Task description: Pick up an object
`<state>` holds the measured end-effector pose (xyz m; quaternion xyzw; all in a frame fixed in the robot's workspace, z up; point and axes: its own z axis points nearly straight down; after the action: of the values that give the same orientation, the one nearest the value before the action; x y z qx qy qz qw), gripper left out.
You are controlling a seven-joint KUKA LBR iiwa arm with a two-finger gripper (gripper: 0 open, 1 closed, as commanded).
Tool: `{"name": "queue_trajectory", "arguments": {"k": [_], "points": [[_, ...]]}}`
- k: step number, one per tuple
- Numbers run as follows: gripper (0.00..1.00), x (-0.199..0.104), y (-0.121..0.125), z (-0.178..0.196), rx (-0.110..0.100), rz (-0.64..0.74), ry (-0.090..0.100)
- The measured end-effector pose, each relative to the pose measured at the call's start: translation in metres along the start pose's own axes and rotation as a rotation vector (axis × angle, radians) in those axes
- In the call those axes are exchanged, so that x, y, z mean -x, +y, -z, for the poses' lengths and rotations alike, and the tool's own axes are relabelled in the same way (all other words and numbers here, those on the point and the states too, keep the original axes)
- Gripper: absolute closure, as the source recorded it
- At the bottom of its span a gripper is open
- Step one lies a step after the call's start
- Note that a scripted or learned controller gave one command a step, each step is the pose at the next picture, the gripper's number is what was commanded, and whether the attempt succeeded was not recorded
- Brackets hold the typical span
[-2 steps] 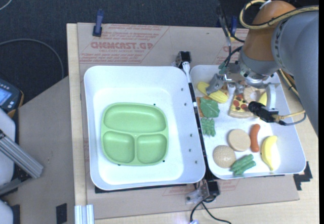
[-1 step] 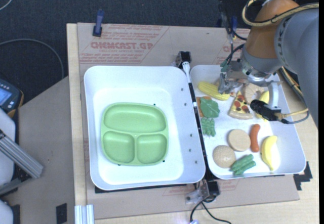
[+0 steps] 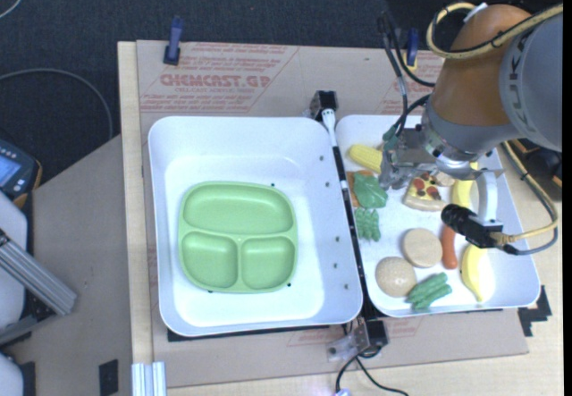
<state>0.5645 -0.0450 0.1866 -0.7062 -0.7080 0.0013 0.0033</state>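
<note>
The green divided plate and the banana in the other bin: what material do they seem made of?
Green divided plate: probably matte moulded plastic, judging by its even colour and soft rounded compartment edges. Banana: likely smooth plastic toy food, uniformly yellow with a slight sheen.

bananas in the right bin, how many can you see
3. One banana lies at the bin's far left, by the gripper. One sits right of the pizza slice. One is near the front right corner. The arm may hide more.

Arm (image 3: 500, 72) cut off at right edge
</note>
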Motion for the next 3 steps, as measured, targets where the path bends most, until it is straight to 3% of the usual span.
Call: {"name": "queue_trajectory", "arguments": {"k": [1, 2, 3], "points": [[1.0, -0.016, -0.02, 0.119, 0.018, 0.001, -0.003], [1.0, -0.036, -0.066, 0.074, -0.002, -0.002, -0.001], [1.0, -0.124, -0.034, 0.146, 0.016, 0.006, -0.001]]}}
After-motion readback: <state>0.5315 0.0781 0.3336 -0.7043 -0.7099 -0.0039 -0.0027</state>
